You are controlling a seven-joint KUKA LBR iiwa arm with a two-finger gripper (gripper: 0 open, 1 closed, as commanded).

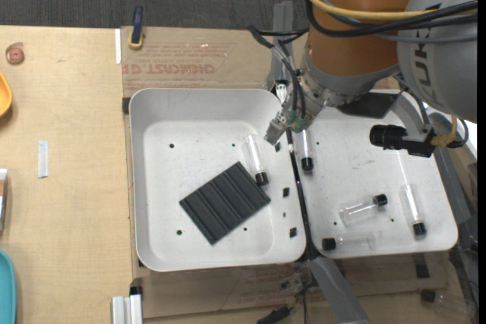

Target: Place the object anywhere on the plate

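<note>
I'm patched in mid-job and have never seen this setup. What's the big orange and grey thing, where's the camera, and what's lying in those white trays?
The camera is fixed above the bench, looking down at a slant. The orange and grey bulk is a robot arm reaching in from the right; its gripper hangs over the rim between two shallow white bins. I can't tell whether it holds anything. The left bin holds a dark ribbed plate and a clear vial with a black cap. The right bin holds more such vials: one just under the gripper, one lying near the middle, one at the right.
</note>
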